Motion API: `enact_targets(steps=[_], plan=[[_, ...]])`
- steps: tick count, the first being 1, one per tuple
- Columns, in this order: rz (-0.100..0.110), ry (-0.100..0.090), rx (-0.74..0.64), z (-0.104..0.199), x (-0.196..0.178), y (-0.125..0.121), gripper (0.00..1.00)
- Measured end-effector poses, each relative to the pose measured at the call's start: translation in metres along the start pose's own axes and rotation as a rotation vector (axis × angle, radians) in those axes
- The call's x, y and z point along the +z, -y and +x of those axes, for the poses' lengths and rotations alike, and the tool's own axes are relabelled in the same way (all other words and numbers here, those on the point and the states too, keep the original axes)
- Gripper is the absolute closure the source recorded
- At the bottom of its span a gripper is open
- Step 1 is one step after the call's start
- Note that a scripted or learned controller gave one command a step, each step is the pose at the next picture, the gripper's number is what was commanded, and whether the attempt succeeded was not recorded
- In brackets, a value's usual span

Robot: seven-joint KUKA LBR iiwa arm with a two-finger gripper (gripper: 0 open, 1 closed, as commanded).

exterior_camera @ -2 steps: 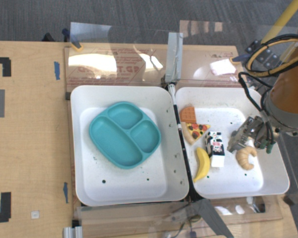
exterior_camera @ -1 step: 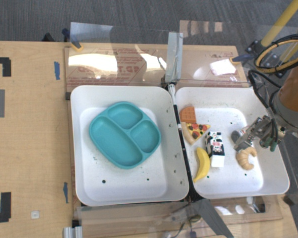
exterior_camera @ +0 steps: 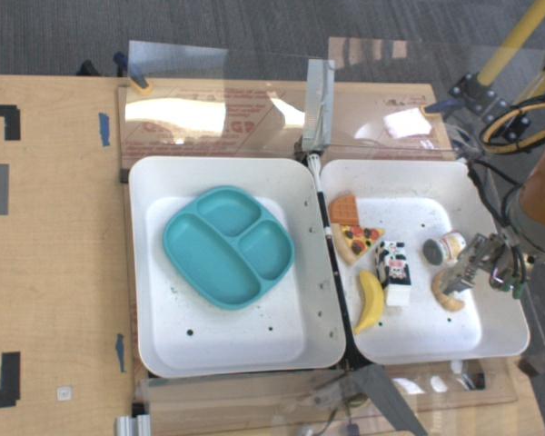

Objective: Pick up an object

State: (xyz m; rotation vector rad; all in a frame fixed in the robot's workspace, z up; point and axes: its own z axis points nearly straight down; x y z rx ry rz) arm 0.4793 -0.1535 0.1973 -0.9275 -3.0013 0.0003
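Objects are contained in the right bin (exterior_camera: 490, 334): waffle (exterior_camera: 343, 210), pizza slice (exterior_camera: 359, 241), milk carton (exterior_camera: 396, 268), banana (exterior_camera: 371, 302), can (exterior_camera: 442, 248) and a tan ring-shaped piece (exterior_camera: 449, 293). A teal divided plate (exterior_camera: 229, 245) is held in the left bin (exterior_camera: 154, 334). The pincer (exterior_camera: 456, 278) is seen just above the ring-shaped piece near the right edge; its opening cannot be determined.

a single fixed camera sits above the desk (exterior_camera: 45, 243) and looks down on it at a slant, facing toward the far edge where grey carpet floor (exterior_camera: 254, 12) fills the top of the frame. it stands far enough back to take in both the left bin (exterior_camera: 154, 334) and the right bin (exterior_camera: 490, 334) whole, side by side at centre, with bare wood to the left. the arm's wrist (exterior_camera: 536, 198) enters from the right edge.
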Motion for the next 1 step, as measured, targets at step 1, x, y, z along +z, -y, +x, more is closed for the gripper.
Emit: enact_targets(steps=[1], plan=[[-0.002, 0.009, -0.182, -0.0006, -0.0482, -0.0028, 1.0]])
